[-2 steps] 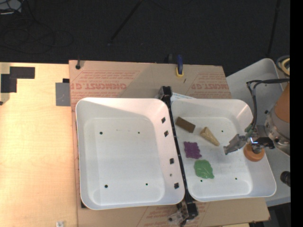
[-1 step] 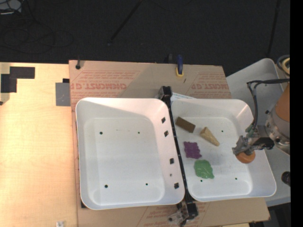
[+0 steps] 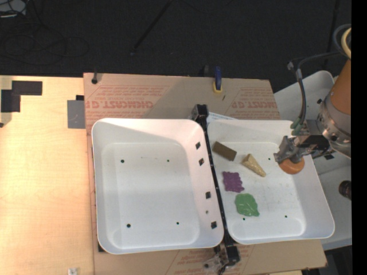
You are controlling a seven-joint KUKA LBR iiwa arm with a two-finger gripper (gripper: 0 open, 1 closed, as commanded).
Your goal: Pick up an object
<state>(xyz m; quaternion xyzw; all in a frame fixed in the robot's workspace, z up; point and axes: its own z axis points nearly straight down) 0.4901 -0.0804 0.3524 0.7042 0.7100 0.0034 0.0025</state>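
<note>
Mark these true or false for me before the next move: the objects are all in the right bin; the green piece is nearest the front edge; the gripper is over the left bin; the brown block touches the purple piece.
1. All objects lie in the right bin: true.
2. The green piece lies nearest the front edge: true.
3. The gripper is over the left bin: false; it is by the orange object in the right bin.
4. The brown block touches the purple piece: false; they lie apart.

You're looking at a robotics lab bench, not a home or shop. Two shallow white bins (image 3: 150, 188) sit clamped side by side on printed cardboard (image 3: 172, 99) over a pale plywood benchtop (image 3: 40, 182). At 3 o'clock the grey arm (image 3: 338, 119) trails loose cables; toward 12 o'clock the floor is dark, with cords lying about.
</note>
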